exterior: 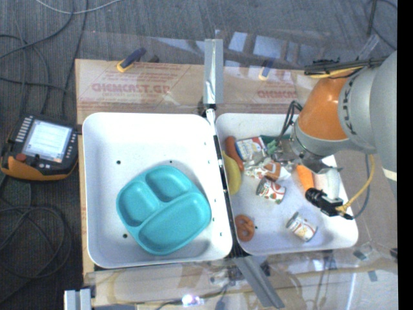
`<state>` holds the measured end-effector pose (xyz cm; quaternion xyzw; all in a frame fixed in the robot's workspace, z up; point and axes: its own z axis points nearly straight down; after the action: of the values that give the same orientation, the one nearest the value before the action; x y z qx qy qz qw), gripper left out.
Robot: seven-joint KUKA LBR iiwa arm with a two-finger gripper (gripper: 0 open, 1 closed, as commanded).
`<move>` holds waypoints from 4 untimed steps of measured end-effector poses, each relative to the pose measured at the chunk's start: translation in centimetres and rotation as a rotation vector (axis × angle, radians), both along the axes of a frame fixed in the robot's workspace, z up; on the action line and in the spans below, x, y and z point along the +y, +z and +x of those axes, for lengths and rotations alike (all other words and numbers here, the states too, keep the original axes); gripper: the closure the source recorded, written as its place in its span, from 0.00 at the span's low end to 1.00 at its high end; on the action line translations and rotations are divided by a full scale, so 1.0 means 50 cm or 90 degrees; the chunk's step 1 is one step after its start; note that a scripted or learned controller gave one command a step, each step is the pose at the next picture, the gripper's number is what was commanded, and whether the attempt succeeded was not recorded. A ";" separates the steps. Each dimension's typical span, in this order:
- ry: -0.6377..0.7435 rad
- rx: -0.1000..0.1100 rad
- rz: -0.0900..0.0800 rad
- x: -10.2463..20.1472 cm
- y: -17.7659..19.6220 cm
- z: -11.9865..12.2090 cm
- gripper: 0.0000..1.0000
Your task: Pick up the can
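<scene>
A small silver can with a tan label lies on its side near the front right of the right bin. A second can-like item, white with red marks, lies near the bin's middle. My gripper hangs low over the back middle of this bin, just above a clutter of small packages. It is a short way behind the white and red item and well behind the silver can. The orange band of the arm rises behind the gripper and hides its upper part.
The right bin also holds a green and white carton, a red sausage, a yellow banana, a pretzel and an orange carrot. A teal divided plate lies in the left bin. A handheld pendant sits far left.
</scene>
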<state>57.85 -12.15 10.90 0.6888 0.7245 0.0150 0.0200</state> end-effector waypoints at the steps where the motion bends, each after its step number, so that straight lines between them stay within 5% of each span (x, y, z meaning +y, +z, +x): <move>1: 0.001 0.021 0.001 -0.034 -0.039 -0.076 0.00; 2: -0.184 0.018 0.007 -0.002 -0.040 -0.175 0.00; 3: -0.214 0.019 0.005 0.042 -0.041 -0.177 0.00; 4: -0.214 0.024 0.007 0.041 -0.030 -0.178 1.00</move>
<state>48.96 -10.09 9.39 0.8007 0.5991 0.0021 0.0049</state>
